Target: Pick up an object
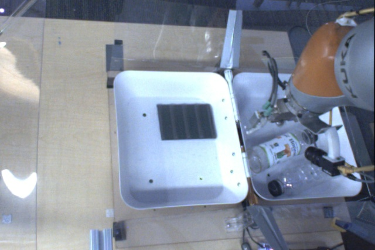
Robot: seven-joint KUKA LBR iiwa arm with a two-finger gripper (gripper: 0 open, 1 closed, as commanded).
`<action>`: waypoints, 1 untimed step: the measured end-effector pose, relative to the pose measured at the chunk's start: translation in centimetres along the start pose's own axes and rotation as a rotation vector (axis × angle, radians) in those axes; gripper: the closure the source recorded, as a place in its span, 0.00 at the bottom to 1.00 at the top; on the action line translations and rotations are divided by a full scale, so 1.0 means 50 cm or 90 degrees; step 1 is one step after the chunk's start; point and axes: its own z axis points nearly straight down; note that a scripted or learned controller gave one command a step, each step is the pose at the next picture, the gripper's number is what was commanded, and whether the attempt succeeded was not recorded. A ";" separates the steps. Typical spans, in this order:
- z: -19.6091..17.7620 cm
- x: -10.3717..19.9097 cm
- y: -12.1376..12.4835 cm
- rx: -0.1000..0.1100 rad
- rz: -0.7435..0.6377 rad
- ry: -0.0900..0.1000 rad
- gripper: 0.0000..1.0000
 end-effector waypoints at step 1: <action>0.092 -0.099 -0.050 0.002 -0.050 0.001 0.00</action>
